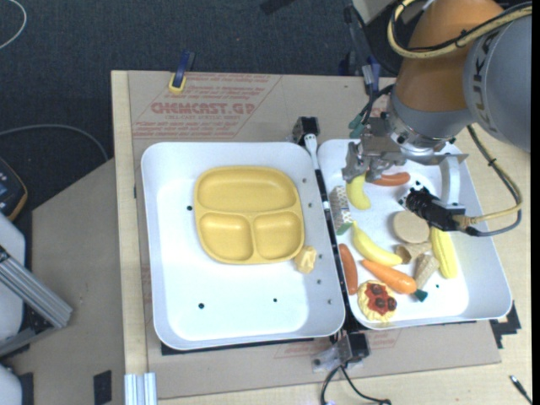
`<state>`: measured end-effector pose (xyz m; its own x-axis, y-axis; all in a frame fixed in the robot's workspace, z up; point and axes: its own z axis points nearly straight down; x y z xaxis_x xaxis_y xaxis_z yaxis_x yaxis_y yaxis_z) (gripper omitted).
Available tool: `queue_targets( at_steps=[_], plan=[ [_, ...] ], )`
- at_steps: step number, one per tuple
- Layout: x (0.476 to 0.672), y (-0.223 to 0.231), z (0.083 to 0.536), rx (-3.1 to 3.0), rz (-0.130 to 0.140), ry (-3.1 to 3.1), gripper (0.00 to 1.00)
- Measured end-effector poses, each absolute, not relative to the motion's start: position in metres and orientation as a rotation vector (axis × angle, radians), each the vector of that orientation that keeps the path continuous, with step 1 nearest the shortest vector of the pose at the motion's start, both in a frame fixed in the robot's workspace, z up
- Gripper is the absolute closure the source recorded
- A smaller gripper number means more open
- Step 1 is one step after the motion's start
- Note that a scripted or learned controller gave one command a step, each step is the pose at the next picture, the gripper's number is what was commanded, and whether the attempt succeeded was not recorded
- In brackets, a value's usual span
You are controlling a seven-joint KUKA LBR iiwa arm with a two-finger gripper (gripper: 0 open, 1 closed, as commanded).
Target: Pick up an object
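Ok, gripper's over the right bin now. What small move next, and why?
Probably lower straight down a little. The gripper hangs over the far-left part of the right bin, just above a small banana with a red sausage beside it. Nothing shows between its fingers, so no pick is confirmed yet.

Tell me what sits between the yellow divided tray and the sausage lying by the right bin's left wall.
In the camera view, a small pale yellow piece lies between the yellow tray and the sausage, just off the tray's lower right corner in the left bin.
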<state>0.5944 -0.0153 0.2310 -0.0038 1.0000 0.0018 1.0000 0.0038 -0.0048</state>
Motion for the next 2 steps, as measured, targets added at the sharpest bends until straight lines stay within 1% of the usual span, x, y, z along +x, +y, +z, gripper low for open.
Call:
queue_targets(
  at_steps=[1, 2],
  plan=[
    [0.547, 0.017, 0.237, -2.214, 0.003, -2.222, 1.0],
    [0.503, 0.05, 0.216, -2.214, 0.006, -2.22, 1.0]
  ],
)
